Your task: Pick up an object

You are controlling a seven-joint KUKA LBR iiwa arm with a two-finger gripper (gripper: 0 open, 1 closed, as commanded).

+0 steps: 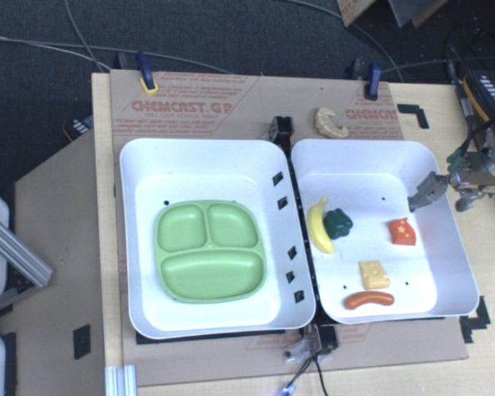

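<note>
The right bin [445,258] holds a yellow banana [318,229], a dark green toy vegetable [339,223] touching it, a red strawberry-like piece [403,232], a tan cheese-like square [374,273] and an orange-red sausage [368,300]. My gripper [443,198] hangs over the bin's upper right side, up and to the right of the red piece. It is open with nothing between its fingers.
A green divided plate [209,250] lies in the left bin [140,221]. A beige lump [331,122] rests on the cardboard behind the bins. Clamps [148,79] hold the board's back edge, and cables run across the dark floor.
</note>
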